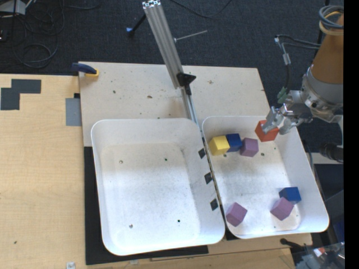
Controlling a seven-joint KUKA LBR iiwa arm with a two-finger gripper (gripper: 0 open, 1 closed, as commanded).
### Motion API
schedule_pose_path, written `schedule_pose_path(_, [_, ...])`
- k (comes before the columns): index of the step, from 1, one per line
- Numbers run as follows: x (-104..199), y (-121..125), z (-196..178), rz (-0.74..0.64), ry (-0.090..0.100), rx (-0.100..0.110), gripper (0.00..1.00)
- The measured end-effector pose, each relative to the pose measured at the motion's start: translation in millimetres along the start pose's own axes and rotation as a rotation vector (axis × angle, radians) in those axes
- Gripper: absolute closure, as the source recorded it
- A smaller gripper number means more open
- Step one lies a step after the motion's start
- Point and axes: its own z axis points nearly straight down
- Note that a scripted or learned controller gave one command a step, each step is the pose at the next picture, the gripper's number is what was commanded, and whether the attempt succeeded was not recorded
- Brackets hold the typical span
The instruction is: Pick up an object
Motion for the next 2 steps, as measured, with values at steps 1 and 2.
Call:
schedule_pose_path(1, [49.9, -24.9, 9.8, -0.004, 0.003, 0.007, 1.00])
schedule_pose_path(2, [105.7, -40.3, 32.9, -0.004, 0.003, 0.009, 1.00])
